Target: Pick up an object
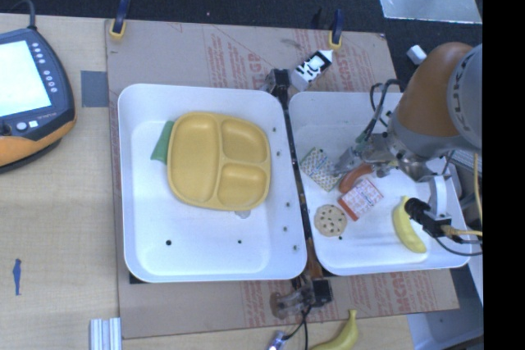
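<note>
Objects: banana (408, 227), round cookie (330, 220), red packet (361, 197), patterned packet (319, 168), all in right bin (328, 115)
Tool (367, 162): low over right bin, just above red packet; finger state cannot tell
Left bin (135, 176): yellow divided tray (218, 160) over green item (160, 143)

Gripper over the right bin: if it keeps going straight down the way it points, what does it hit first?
Most likely the orange-red item under the gripper, beside the red-and-white packet; depth is hard to judge here.
</note>
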### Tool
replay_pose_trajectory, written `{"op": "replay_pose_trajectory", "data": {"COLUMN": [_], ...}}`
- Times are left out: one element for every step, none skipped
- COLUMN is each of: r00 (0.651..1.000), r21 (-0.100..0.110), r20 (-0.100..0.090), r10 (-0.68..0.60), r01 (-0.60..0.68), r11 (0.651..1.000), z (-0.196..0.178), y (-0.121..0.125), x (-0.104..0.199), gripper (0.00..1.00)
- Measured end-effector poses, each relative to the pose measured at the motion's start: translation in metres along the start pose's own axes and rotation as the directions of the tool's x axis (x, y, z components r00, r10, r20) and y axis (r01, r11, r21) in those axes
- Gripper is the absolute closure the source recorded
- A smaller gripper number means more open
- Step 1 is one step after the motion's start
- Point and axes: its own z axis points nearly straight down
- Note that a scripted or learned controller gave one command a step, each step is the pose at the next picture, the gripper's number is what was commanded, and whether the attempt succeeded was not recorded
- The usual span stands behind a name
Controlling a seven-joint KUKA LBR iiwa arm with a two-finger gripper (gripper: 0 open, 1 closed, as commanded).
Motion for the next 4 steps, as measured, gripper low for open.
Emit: {"op": "replay_pose_trajectory", "data": {"r00": [1.000,1.000,1.000,1.000], "r21": [0.002,0.004,0.008,0.008], "r20": [-0.003,-0.003,-0.005,-0.005], "r10": [-0.002,-0.003,0.001,-0.001], "r01": [0.002,0.003,0.000,0.002], "r11": [1.000,1.000,1.000,1.000], "z": [-0.011,-0.010,0.001,-0.008], "y": [0.001,0.000,0.024,0.024], "x": [0.000,0.001,-0.012,-0.013], "gripper": [1.00,0.00,0.00,1.00]}}
